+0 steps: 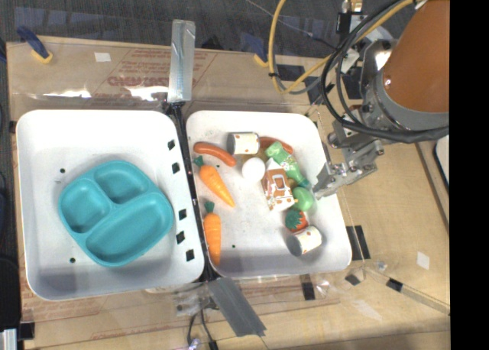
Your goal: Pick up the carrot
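Two carrots lie in the right bin (328, 150), one carrot (215, 184) near its middle-left and another (212, 235) by the divider, while the gripper (330, 180) hovers over the bin's right rim, jaw state untellable.

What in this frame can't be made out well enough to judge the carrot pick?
- Gripper: small and dark over the right bin's rim in the camera view; finger state unreadable.
- Two carrots: which one is targeted is unclear.
- Toys beside the white egg: crowded, overlapping, too small to identify.
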### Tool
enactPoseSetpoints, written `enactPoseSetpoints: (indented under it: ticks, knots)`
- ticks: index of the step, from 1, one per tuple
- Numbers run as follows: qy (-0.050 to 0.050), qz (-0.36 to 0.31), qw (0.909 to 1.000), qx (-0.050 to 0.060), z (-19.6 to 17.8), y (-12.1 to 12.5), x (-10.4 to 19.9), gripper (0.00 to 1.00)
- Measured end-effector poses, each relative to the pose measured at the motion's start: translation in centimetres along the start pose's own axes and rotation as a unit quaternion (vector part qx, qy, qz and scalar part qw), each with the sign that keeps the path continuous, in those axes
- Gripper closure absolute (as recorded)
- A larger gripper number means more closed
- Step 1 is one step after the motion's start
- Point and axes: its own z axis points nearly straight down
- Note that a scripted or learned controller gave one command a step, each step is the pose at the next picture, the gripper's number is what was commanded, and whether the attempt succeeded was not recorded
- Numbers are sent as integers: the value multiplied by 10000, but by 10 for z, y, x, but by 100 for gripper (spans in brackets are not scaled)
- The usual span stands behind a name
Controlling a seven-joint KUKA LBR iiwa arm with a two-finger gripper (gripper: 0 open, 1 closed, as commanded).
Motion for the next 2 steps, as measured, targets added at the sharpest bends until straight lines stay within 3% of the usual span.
enactPoseSetpoints:
  ticks: [1, 2]
  knots:
    - [9, -977, 9952, 10, -40, -26, 39, 100]
    - [-13, -2113, 9774, -28, 11, 0, 77, 100]
